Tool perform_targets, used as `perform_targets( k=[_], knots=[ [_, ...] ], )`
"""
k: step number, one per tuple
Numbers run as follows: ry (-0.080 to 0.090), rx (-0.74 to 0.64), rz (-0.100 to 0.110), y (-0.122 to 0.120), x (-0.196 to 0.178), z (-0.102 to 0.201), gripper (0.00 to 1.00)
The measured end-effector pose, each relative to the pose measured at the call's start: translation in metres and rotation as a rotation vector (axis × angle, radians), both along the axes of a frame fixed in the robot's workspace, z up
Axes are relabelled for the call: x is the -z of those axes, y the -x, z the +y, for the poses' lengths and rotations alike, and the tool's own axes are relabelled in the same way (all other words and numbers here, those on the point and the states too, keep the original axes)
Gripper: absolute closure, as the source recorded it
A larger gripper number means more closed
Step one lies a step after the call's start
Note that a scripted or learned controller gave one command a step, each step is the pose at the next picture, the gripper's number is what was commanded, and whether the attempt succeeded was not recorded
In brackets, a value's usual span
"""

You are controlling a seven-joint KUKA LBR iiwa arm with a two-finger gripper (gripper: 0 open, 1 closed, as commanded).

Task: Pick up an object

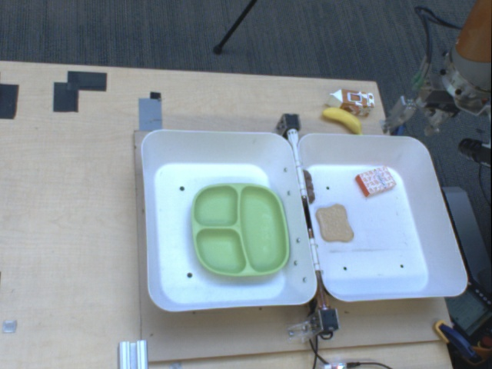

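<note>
We see 3 candidates: a green three-compartment plastic plate point(240, 231) lying flat, centre of left bin; a tan slice of toast point(335, 224) flat in right bin nr the divider; a small red-and-white patterned box point(375, 181) behind it, apart.

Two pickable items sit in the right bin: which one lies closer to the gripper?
The red patterned box, toward the bin's far right corner, below the gripper. The tan bread slice lies nearer the divider, farther away.

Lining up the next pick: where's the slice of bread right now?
The slice of bread lies flat in the right bin, toward its left wall, just below and left of the small red-and-white box.
</note>
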State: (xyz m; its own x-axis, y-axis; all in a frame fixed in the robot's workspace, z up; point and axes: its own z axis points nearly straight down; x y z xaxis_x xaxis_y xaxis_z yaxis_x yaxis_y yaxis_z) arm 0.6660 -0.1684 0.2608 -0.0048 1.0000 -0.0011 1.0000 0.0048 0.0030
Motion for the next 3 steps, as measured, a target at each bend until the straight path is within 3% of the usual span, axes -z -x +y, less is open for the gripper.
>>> perform_targets(
  k=[1, 2, 3],
  knots=[
    [-0.002, 0.003, 0.007, 0.104, 0.158, -0.007, 0.0],
    [0.0, 0.004, -0.004, 0.177, 0.174, 0.03, 0.0],
    [0.001, 0.003, -0.011, 0.175, 0.163, 0.03, 1.0]
  ],
)
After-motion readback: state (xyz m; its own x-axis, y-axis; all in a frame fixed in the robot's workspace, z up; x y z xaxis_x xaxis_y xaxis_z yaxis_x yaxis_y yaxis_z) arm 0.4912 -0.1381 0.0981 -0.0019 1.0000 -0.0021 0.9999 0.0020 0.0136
